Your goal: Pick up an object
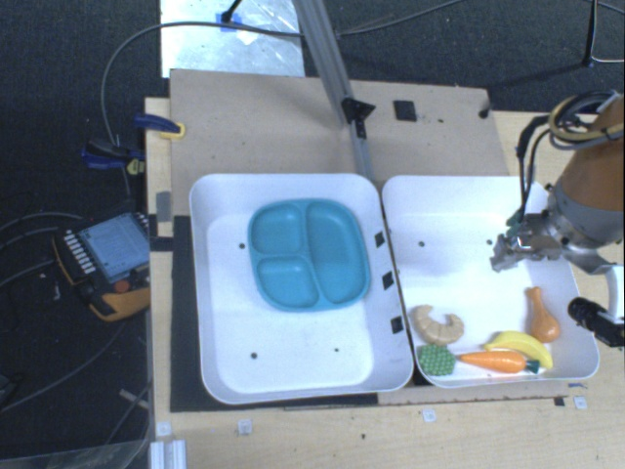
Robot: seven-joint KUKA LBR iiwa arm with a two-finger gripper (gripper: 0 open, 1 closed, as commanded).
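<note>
Sitting side by side on the bench are two white bins: the left bin (220,360) holds one blue divided plate (309,253), with three compartments, at its centre. The right bin (439,203) holds five toy foods, clustered toward its five o'clock corner: one banana (520,344), one carrot (493,362), one drumstick (541,315), one croissant (438,326) and one green vegetable (437,361). The gripper (510,249) hangs at three o'clock of that bin, apart from the foods.
</note>
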